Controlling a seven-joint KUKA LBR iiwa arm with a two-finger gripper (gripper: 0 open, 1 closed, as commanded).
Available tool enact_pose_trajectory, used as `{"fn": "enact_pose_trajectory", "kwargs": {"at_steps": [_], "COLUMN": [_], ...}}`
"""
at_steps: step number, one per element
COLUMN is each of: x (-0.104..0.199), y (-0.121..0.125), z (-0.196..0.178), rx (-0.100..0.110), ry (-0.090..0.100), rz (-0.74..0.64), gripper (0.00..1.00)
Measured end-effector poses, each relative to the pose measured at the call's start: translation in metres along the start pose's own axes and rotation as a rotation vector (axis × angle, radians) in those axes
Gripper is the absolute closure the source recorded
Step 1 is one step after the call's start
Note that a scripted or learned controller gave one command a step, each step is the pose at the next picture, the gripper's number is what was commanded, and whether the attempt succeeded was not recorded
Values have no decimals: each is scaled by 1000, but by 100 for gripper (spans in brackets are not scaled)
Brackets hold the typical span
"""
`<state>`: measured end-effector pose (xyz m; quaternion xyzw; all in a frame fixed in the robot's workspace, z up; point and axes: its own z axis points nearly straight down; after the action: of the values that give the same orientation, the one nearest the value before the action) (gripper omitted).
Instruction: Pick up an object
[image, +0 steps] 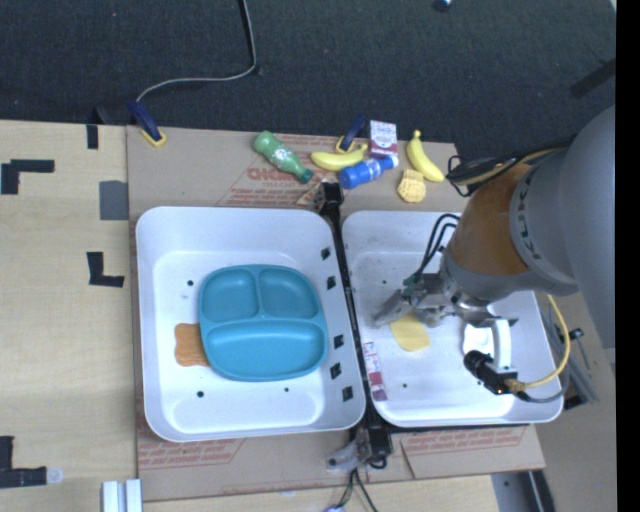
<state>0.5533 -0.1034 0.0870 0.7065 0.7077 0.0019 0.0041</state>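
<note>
Camera view: gripper (398, 305) just above yellow piece (410, 335).

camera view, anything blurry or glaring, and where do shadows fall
Camera view: soft overall, with small items like the bottles and bananas behind the bins lacking fine detail; the arm's grey body at right is large and smeared; the white bins look bright but not blown out; the blue plate casts a faint shadow on the left bin; the gripper area is dark and hard to read.
</note>
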Motion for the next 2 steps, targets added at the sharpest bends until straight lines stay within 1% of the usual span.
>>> {"fn": "enact_pose_trajectory", "kwargs": {"at_steps": [1,2], "x": [4,3], "y": [-28,-27], "z": [0,-10], "rx": [0,-1], "ry": [0,-1], "rz": [0,2], "gripper": [0,100]}}
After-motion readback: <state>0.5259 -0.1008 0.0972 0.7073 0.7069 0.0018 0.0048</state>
